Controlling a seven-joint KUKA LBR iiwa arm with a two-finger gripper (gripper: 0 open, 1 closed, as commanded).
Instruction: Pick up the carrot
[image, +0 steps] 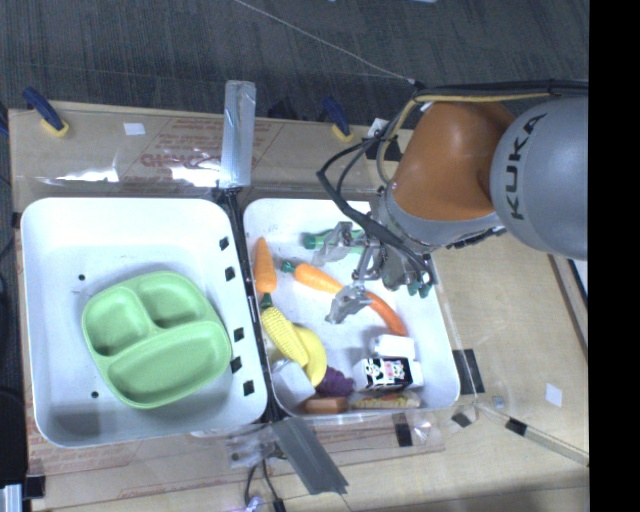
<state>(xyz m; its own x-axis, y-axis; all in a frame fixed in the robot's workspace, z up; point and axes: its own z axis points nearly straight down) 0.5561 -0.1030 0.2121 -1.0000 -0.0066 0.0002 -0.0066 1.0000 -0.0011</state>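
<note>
Leftmost, a green divided plastic plate lies in the left white bin. Rightward, an orange carrot with a green stem lies at the metal gripper's nine o'clock, untouched; whether its fingers are wide or narrow cannot be told.
</note>
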